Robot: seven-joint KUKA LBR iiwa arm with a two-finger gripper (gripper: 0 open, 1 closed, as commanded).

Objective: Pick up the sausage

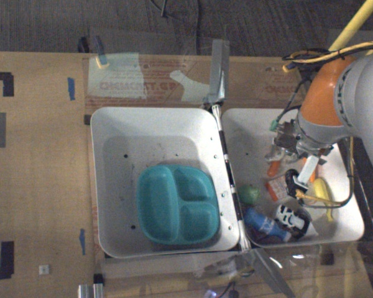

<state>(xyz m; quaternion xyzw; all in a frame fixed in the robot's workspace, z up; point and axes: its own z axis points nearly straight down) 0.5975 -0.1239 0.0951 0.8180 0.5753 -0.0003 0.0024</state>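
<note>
The grey arm with the orange band reaches in over the right white bin [354,225], and its claw [285,160] hangs low above the clutter there. How far the claw is open, I cannot tell, and nothing is visibly held in it. The likeliest sausage is the small orange-red cylinder [273,167] lying on the bin floor just beside the claw; whether they touch is unclear. Near it sit an orange-and-white packet [277,187], a yellow banana [321,191], a green round fruit [250,194], a blue bottle [265,223] and a black-and-white toy [291,216]. The left white bin [112,129] holds a teal divided plate [177,203] with 3 sections. By my judgement the approach is done; the grasp and lift remain.
</note>
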